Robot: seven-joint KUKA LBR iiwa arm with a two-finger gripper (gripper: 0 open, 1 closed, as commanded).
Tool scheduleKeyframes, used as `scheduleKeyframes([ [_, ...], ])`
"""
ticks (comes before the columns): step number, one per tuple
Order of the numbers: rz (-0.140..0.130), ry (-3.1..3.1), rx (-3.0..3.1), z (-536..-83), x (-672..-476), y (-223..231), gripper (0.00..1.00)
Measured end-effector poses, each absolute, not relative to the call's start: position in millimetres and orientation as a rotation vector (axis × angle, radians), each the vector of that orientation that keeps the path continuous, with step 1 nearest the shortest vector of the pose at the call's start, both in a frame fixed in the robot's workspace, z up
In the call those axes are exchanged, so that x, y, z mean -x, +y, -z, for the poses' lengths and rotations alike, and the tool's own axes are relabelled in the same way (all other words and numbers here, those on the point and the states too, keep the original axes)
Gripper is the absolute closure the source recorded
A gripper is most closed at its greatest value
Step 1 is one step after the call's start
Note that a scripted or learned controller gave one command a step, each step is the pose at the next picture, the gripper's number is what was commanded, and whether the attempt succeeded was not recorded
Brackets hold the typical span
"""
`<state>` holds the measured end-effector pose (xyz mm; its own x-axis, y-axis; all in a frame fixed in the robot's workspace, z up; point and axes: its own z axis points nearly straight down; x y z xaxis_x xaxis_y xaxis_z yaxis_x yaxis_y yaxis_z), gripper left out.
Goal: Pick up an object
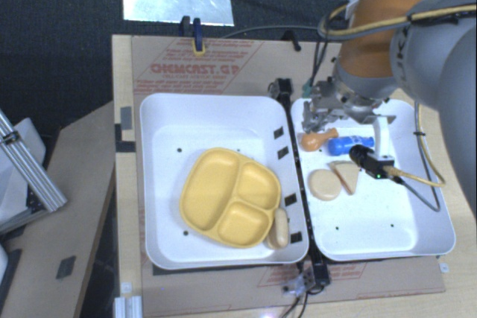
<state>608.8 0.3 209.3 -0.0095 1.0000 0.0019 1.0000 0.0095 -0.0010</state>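
Gripper (322, 118) low over the upper left corner of the right bin (417, 234).
Its grey arm (432, 48) reaches in from the frame's upper right, and this angle does not show whether the jaws are apart or together. An orange spoon-shaped piece (317, 138) lies just below the gripper, with a blue piece (352, 144) just to its right and a white piece (379, 135) further right. Lower in the same bin, a pale round disc (324, 185) touches a tan wedge (347, 173). In the left bin (171, 123), a yellow divided plate (227, 196) lies flat, with a beige oval piece (279, 229) against its lower right edge.
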Motion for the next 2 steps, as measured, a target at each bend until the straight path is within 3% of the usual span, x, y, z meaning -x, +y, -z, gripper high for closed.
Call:
scheduleKeyframes([
  [2, 0.005, -2.233, 2.209, -215, -595.8, 108, 1.0],
])
